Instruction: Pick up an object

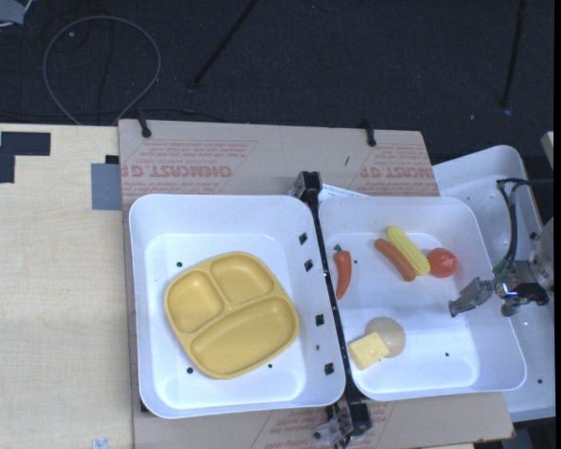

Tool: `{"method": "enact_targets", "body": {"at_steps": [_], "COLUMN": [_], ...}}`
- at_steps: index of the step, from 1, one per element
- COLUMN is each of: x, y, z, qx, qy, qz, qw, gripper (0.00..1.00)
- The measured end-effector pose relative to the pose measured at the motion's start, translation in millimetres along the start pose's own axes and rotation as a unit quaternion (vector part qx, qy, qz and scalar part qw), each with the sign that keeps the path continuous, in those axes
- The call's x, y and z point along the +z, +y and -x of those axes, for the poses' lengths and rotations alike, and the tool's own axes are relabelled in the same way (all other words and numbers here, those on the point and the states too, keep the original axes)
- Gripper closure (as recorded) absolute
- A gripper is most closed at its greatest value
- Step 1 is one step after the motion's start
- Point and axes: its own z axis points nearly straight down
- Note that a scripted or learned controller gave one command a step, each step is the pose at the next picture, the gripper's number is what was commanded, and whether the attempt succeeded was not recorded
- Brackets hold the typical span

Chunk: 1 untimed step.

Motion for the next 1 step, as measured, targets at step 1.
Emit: {"method": "enact_targets", "body": {"at_steps": [1], "x": [-5.7], "y": [2.5], "z": [-0.2], "qx": [-0.001], "qy": [-0.001], "qz": [0.005], "qw": [1.0], "gripper": [0.0]}}
